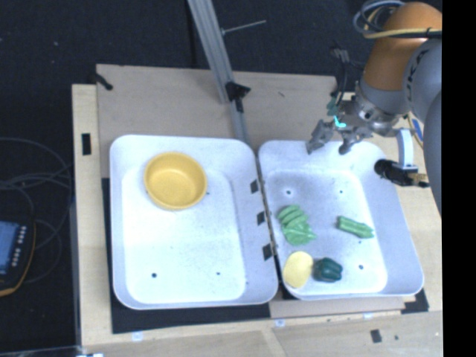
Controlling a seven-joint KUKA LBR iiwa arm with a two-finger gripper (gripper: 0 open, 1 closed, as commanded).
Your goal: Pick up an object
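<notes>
Grey arm segments with an orange band enter from the upper right and bend down toward the far rim of the right shallow white bin (387, 222). At the arm's end the two-finger pincer (331, 141) hangs over that bin's far left corner, its two dark fingers spread apart with nothing between them.

Four things lie in the near half of the right bin, well apart from the pincer. A ridged light green plastic piece (295, 225) sits near the bin's left wall. A small elongated green piece (355, 227) lies to its right, toward the middle. Nearer the front rim, a pale yellow rounded object (297, 269) rests just beside a dark green lumpy object (327, 270); the two look to be touching or nearly so.

The left shallow white bin (186, 274) holds a round yellow bowl (175, 180) in its far left part, upright. A slanted grey metal pole (213, 43) rises from between the two bins at the back. Both bins rest on a light wooden counter (171, 80).
</notes>
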